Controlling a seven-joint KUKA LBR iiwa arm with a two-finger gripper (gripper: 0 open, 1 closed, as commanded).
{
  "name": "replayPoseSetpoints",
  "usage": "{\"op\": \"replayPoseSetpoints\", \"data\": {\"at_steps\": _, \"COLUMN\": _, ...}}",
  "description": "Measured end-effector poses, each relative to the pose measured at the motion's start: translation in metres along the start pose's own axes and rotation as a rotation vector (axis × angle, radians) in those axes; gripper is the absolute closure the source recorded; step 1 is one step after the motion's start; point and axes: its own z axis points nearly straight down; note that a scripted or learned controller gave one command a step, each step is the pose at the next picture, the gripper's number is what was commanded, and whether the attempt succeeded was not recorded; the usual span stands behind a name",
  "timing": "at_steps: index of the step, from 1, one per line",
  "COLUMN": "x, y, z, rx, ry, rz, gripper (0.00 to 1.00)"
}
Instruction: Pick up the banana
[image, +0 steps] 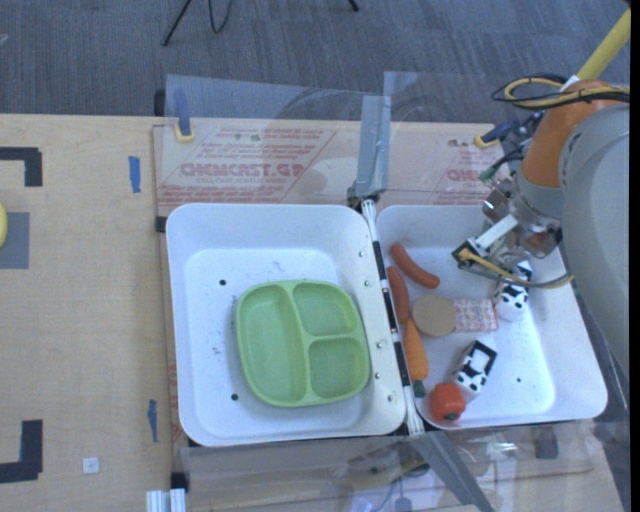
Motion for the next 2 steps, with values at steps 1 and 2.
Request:
{"op": "replayPoseSetpoints", "data": {"at_steps": 1, "x": -0.021, "y": 0.009, "z": 0.0, "rx": 0.016, "ry": 0.014, "rz": 0.113, "gripper": 1.0}}
{"op": "replayPoseSetpoints", "data": {"at_steps": 2, "x": -0.013, "y": -0.087, "z": 0.0, "rx": -0.013, "ry": 0.012, "rz": 0.352, "gripper": 1.0}}
